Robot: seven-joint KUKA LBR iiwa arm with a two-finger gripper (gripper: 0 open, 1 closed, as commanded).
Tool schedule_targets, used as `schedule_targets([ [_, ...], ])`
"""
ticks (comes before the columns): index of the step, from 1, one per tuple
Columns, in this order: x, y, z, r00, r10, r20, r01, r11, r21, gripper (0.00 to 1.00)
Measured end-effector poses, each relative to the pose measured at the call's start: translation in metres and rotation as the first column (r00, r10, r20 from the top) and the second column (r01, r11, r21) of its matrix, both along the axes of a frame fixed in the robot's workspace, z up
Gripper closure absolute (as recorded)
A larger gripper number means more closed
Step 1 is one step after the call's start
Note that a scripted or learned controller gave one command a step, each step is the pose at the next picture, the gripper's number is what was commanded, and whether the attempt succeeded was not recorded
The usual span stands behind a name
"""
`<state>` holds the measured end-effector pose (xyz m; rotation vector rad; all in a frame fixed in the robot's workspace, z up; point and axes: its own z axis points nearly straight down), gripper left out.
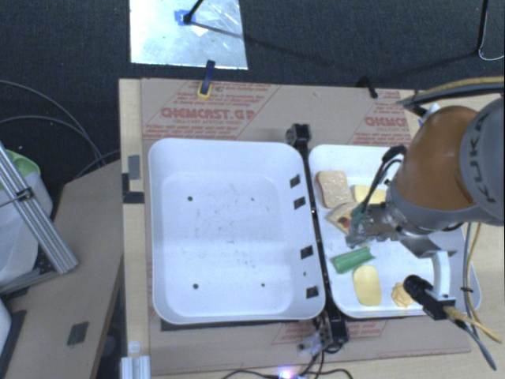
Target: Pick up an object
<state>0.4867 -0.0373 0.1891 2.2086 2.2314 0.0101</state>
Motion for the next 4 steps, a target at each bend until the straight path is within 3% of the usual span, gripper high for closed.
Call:
schedule_targets([
  [1, 0.001, 0.084, 0.093, 1.0, 0.0, 0.003, 0.0, 1.0, -0.001, 1.0],
  [2, 0.001, 0.12, 0.19, 1.0, -0.001, 0.006, 0.001, 1.0, 0.0, 1.0],
  [3, 0.0, 0.086, 0.228, 1.0, -0.011, 0.0, 0.011, 1.0, -0.003, 1.0],
  [4, 0.0, 0.049, 0.236, 1.0, -0.011, -0.001, 0.011, 1.0, -0.004, 1.0],
])
